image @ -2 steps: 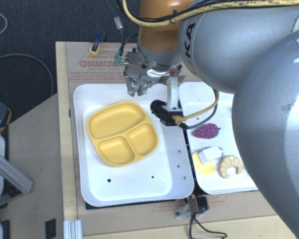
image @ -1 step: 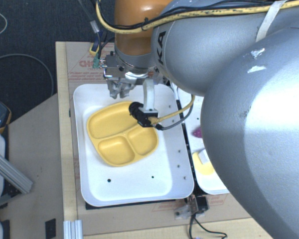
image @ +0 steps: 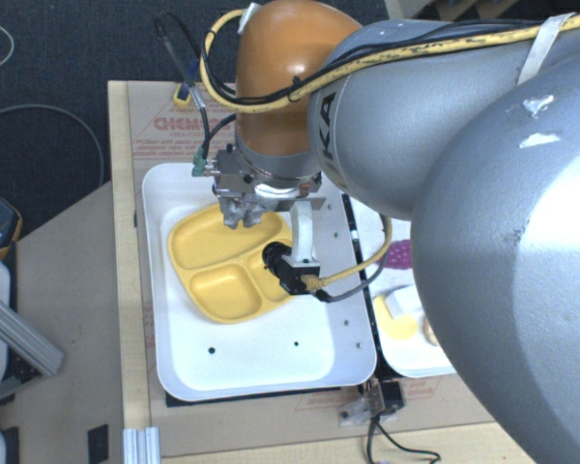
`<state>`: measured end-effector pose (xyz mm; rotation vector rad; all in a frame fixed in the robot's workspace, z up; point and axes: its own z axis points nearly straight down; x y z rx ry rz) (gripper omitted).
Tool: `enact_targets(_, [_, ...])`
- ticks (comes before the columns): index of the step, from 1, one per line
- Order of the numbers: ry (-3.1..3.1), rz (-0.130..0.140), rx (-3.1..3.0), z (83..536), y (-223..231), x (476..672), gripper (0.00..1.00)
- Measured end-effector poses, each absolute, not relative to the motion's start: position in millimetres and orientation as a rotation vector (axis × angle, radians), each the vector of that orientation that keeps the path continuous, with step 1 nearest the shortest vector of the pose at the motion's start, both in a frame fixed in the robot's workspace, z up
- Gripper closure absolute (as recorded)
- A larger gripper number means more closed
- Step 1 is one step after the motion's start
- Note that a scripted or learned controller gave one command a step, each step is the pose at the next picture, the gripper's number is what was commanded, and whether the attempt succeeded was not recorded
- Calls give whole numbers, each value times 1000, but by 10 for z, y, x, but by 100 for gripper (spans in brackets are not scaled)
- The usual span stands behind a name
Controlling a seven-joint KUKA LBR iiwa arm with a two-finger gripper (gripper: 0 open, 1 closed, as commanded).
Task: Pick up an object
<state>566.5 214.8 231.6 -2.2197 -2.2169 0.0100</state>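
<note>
We see the claw hanging low over the upper edge of a yellow divided tray, which lies in the left bin near the middle of the frame. The tray has several shallow compartments and sits tilted, its rounded corner pointing toward the lower left of the frame. The claw's dark metal tips reach down to the tray's upper rim, but we cannot tell how far apart they stand or whether they have hold of anything; the wrist above hides most of them.

The arm sweeps in from the right side of the frame, with its orange band directly above the claw. A yellow cable loops down beside the wrist to a black connector that overlaps the tray's right edge.

In the right bin, partly hidden under the arm, we make out a purple object and a pale yellow object just below it. Both bins rest on the counter, a light wooden board.
</note>
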Motion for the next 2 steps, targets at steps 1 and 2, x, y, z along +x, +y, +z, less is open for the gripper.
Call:
enact_targets(1, [-2224,-2,-2222,1879,2242,6437,100])
enact_targets(2, [-2223,-1,-2217,2406,2257,5830,100])
